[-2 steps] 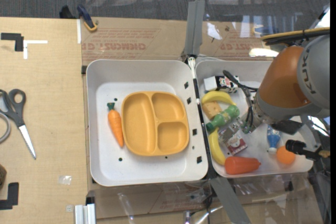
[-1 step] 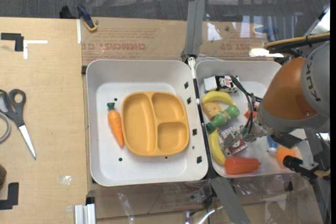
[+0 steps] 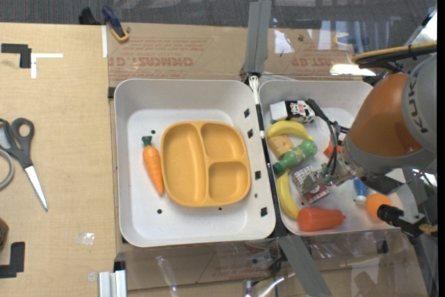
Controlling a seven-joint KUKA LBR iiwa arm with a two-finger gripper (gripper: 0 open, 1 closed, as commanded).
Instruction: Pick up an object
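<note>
My gripper (image 3: pixel 327 174) is low in the right bin (image 3: pixel 348 99), under the orange band of the arm (image 3: pixel 382 123). It sits right beside a small red and grey packet (image 3: pixel 306 182), and contact is hard to judge. Around it lie a green bottle (image 3: pixel 295 156), a banana (image 3: pixel 287 129) at the back, a second banana (image 3: pixel 286 197) along the bin's left wall, a piece of bread (image 3: pixel 281 144), a red pepper (image 3: pixel 320 219) at the front, a white box (image 3: pixel 290 109) and an orange ball (image 3: pixel 379 205).
The left bin (image 3: pixel 132 170) holds a yellow divided plate (image 3: pixel 206 163) and a toy carrot (image 3: pixel 153 165) to its left. Scissors (image 3: pixel 26 158) lie on the wooden bench at far left. A grey divider post (image 3: pixel 256 38) stands behind the two bins.
</note>
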